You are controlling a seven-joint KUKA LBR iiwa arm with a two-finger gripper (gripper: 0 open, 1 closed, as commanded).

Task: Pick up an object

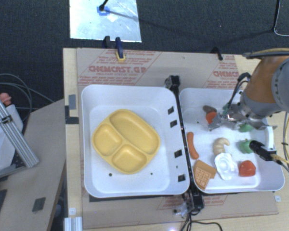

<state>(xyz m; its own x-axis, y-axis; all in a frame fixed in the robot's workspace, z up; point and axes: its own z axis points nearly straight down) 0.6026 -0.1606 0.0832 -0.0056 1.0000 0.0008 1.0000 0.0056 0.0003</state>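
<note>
Left bin (94, 143) holds a yellow tray (125, 141); right bin (269, 179), toy food.

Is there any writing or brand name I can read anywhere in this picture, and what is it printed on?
"CHEMCAST GP": red print on the brown paper-covered sheet under the two white bins, behind the left one.
Red print of the same style at the sheet's right rear: partly covered and blurred, not surely readable.
Fainter red print along the front edge: too blurred to read.

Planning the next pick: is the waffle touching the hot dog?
Apart. The camera view shows bare white bin floor between the waffle and the hot dog's lower end.
</note>
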